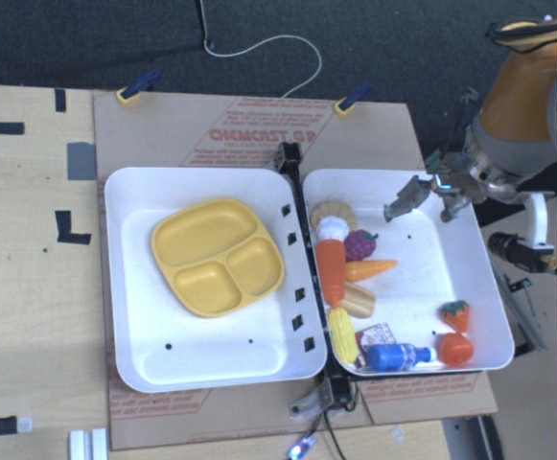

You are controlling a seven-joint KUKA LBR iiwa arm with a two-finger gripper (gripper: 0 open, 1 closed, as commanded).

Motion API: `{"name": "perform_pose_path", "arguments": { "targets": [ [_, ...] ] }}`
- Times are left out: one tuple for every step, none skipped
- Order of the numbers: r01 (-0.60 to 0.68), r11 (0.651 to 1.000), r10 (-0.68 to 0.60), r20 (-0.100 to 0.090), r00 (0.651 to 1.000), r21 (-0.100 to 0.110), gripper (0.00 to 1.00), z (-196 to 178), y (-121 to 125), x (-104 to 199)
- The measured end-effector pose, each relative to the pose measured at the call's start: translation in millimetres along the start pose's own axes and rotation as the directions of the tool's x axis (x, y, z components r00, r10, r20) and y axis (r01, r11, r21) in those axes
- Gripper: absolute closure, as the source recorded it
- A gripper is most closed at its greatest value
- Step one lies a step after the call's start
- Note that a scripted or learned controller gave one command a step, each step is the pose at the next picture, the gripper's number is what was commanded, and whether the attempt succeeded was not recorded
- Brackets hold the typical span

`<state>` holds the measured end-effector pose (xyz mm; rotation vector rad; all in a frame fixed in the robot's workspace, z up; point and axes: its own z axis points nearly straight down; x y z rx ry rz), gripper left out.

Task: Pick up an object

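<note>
Camera view: open fingers [424,199] hover above right bin [470,257], holding nothing.

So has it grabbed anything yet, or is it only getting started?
Only getting started, it seems. Nothing looks picked up: the toy food, such as the carrot, corn and blue bottle, lies in the right bin, and the yellow plate sits in the left bin. The gripper hovers open over the right bin's upper part with nothing between its fingers. The whole pick is left.
</note>
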<state>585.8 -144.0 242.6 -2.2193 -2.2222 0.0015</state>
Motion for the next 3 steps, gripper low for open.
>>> {"name": "perform_pose_path", "arguments": {
  "targets": [
    [-0.002, 1.0, 0.002, 0.001, 1.0, 0.001, 0.0, 142, 0, 35],
    [-0.001, 1.0, 0.001, -0.001, 1.0, 0.001, 1.0, 133, 1, 37],
    [0.004, 1.0, -0.003, -0.003, 1.0, 0.002, 1.0, 55, -72, 93]
  ]
}}
